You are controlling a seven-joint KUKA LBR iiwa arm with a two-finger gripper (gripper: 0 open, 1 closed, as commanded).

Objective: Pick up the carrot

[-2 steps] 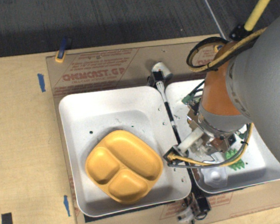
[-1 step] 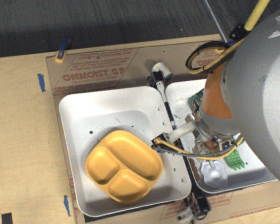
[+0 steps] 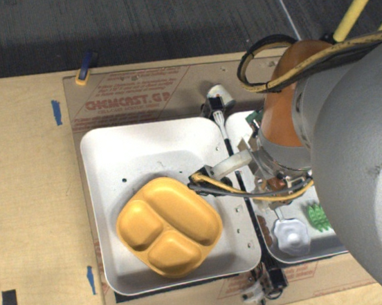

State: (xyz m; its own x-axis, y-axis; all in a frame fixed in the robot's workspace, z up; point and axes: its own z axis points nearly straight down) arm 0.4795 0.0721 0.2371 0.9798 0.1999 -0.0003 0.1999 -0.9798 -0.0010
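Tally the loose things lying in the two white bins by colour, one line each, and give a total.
Yellow: 1, the divided plate in the left bin.
White: 1, the small white piece in the right bin.
Green: 1, the ridged green piece beside it.
Total: 3 in sight; the arm covers much of the right bin.

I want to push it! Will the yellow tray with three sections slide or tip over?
The yellow tray looks like moulded plastic, so probably stiff and light. It sits low and wide on the left bin, so it would likely slide, not tip. Its smooth, rounded edges might be slippery.
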